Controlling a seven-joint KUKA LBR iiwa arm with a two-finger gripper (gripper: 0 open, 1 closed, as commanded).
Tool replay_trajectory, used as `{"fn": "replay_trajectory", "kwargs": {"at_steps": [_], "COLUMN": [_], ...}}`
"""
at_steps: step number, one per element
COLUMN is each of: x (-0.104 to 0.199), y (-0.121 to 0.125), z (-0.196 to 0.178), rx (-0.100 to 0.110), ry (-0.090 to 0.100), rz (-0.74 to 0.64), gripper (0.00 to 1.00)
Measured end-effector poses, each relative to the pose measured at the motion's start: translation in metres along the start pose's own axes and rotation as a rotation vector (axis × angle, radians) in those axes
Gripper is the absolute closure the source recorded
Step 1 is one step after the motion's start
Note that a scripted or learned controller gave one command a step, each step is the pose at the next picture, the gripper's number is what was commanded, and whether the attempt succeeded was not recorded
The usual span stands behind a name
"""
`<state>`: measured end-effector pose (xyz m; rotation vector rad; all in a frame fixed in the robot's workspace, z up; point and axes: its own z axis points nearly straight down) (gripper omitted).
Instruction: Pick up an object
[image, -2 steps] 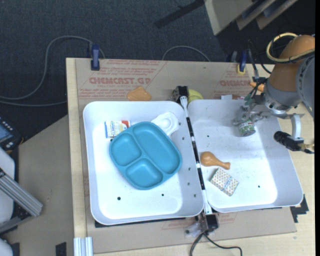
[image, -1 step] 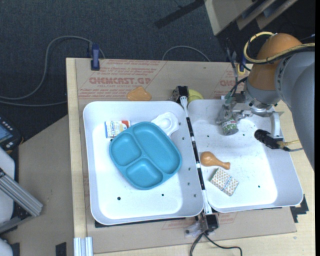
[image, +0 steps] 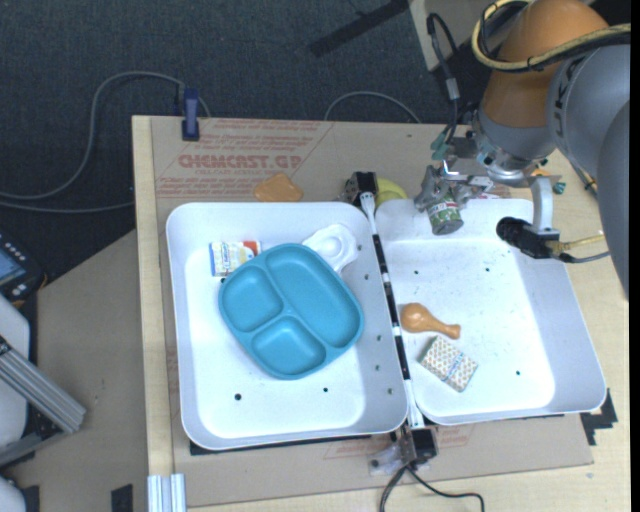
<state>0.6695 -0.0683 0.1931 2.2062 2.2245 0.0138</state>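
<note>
A: Any lettering out there?

B: Yes, red print on the tan cardboard sheet (image: 240, 160) lying on the worktop, above the left bin. The big line reads "CHEMCAST GP", or close to it; the last letters run faint.

A: And the smaller red lines around it?

B: Too fine to read. The same goes for the small white carton with red and blue print (image: 232, 255) in the left bin, and the patterned little box (image: 448, 363) in the right bin.
</note>
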Motion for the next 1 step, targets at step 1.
{"fn": "replay_trajectory", "kwargs": {"at_steps": [1], "x": [0.0363], "y": [-0.0622], "z": [-0.0315], "rx": [0.014], "ry": [0.003], "rz": [0.004], "gripper": [1.0]}}
